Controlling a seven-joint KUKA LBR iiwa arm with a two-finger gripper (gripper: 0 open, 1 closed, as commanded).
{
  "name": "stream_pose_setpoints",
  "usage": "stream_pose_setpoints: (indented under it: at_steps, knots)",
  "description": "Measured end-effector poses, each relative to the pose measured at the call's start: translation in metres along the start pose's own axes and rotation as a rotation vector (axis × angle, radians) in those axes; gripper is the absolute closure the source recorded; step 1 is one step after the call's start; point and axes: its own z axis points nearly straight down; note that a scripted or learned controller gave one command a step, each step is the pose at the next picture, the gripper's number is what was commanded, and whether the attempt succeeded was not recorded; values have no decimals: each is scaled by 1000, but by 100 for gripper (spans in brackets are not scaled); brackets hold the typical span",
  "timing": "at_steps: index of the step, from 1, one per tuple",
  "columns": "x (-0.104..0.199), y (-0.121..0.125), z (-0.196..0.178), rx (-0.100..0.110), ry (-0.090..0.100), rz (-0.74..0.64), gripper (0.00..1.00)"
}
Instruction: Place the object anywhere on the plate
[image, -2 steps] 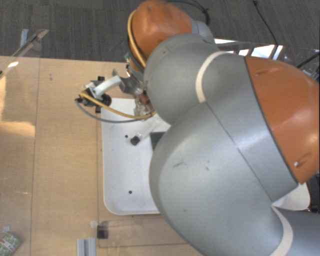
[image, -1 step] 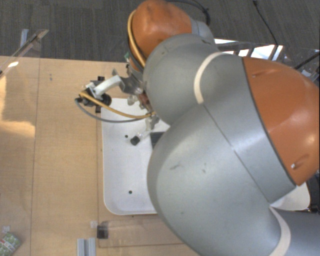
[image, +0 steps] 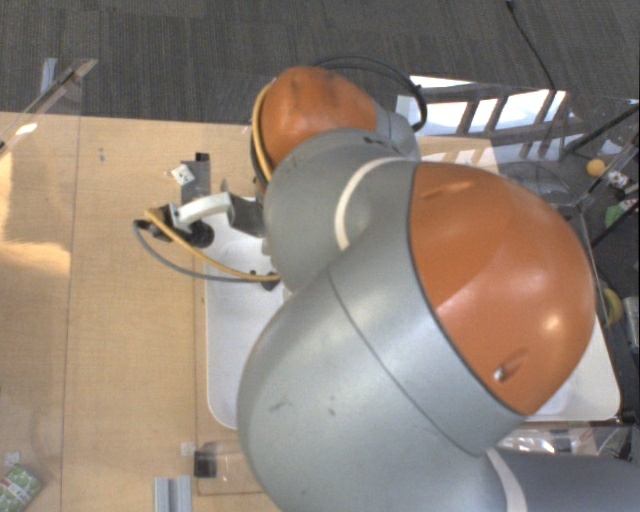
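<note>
Plate hidden behind arm (image: 400, 340)

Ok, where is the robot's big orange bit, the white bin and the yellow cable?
orange band (image: 500, 290), camera view, middle of its dome.
white bin (image: 222, 340), camera view, bare left floor.
yellow cable (image: 215, 262), camera view, its lower curve.
</note>
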Motion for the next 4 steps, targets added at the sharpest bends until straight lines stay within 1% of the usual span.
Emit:
stream_pose_setpoints:
  at_steps: [1,2,3,4]
  knots:
    - [33,32,61,-3,-3,-19,0]
    - [44,90,75,-3,3,-2,0]
    - [41,55,-30,-2,2,-12,0]
    - [41,56,-40,-1,3,-13,100]
